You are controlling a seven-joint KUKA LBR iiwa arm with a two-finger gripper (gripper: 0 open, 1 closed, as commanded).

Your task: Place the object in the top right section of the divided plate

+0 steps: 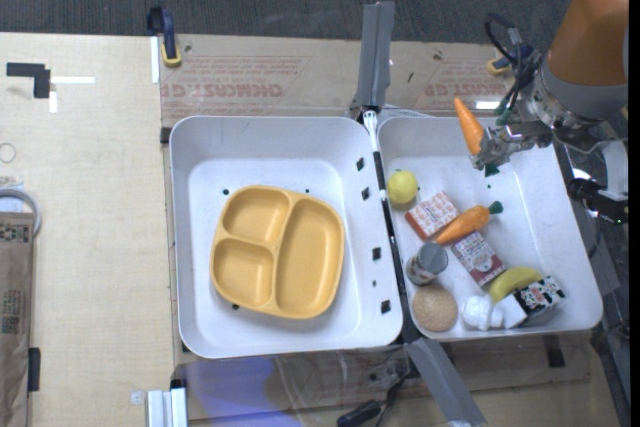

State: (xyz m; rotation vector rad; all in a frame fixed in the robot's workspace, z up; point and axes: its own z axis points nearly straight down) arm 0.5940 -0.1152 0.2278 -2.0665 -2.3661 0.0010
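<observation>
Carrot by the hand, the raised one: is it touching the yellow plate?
Apart. The camera view shows the carrot over the right bin, beside the hand, while the plate lies in the left bin.

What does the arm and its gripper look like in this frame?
The arm enters at the upper right: a rounded orange band above a grey wrist section. Dark cables loop beside the wrist. The gripper is small, metallic grey and black, with a bit of green near its tip.

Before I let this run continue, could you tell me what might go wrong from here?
The orange toy carrot hangs tilted at the gripper, so it may slip on the way. The yellow divided plate sits in the left white bin, across the ridge between the bins; its top right section is narrow, so the carrot may land elsewhere.
</observation>
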